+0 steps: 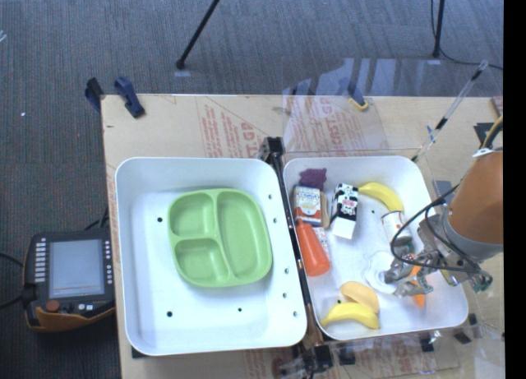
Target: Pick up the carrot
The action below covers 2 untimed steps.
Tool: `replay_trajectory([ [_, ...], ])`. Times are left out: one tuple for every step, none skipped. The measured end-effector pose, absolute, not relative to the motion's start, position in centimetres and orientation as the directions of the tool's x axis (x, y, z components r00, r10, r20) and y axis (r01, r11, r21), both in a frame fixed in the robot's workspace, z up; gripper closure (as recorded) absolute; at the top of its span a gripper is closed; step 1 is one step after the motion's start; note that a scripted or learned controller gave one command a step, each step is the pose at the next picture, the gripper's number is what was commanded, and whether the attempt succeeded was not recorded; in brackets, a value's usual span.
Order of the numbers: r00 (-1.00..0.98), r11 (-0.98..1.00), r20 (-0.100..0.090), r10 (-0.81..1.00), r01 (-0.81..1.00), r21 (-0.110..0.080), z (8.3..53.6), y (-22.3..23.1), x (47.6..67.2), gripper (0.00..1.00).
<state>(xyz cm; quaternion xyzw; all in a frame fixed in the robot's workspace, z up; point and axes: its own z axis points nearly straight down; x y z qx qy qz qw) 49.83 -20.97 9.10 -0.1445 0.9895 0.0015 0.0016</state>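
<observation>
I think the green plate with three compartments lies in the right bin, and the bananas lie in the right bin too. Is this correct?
Not quite. The camera view shows the green plate in the left bin, not the right one. The rest holds: both bananas lie in the right bin.

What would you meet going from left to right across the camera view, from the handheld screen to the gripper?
Handheld screen → green divided plate → orange bottle → small milk carton → gripper, with something small and orange, perhaps the carrot, beside it.
</observation>
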Motion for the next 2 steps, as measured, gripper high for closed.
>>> replay_trajectory([
  [-0.814,0.814,-0.002,-0.580,-0.580,0.005,11.3,-20.9,49.7,1.00],
  [-0.402,0.402,-0.007,-0.915,-0.915,-0.002,8.7,-20.8,48.7,1.00],
])
